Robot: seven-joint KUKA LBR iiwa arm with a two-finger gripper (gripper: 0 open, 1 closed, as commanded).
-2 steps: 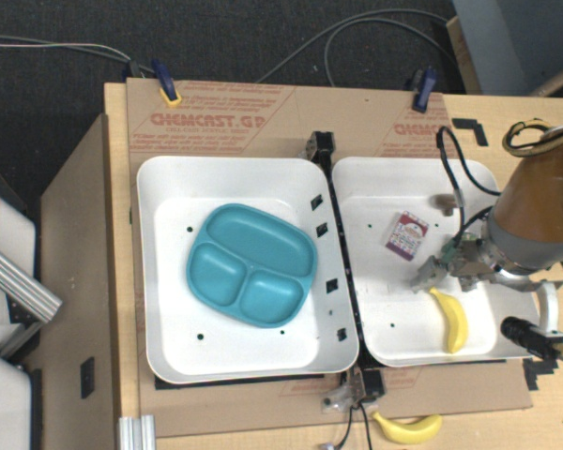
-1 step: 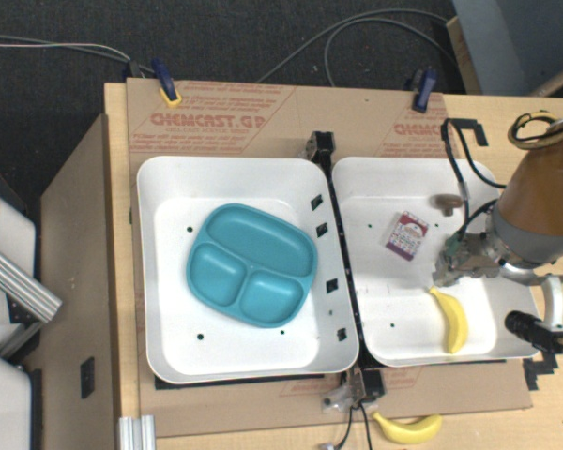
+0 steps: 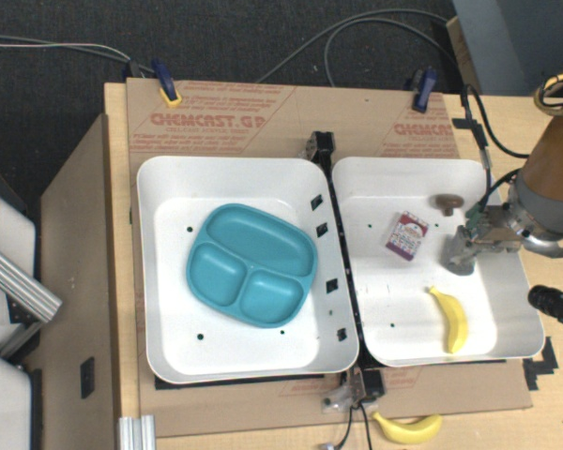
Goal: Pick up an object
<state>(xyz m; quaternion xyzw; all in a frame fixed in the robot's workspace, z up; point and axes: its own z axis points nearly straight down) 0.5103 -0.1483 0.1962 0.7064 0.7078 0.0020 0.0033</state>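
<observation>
In the right bin (image 3: 375, 331) lie a yellow banana (image 3: 451, 318) near the front right, a small purple and white box (image 3: 406, 235) in the middle, and a small brown object (image 3: 448, 202) toward the back. My gripper (image 3: 460, 254) is down in the right bin near its right wall, between the brown object and the banana. It sits right of the box and touches none of the three as far as I can see. A teal divided plate (image 3: 251, 263) lies in the left bin (image 3: 164, 214).
The arm's orange band (image 3: 552, 162) rises at the right edge above the gripper. A black divider with clips (image 3: 336, 251) runs between the bins. A second banana (image 3: 410, 427) lies on the bench in front of the bins. Cables cross behind the bins.
</observation>
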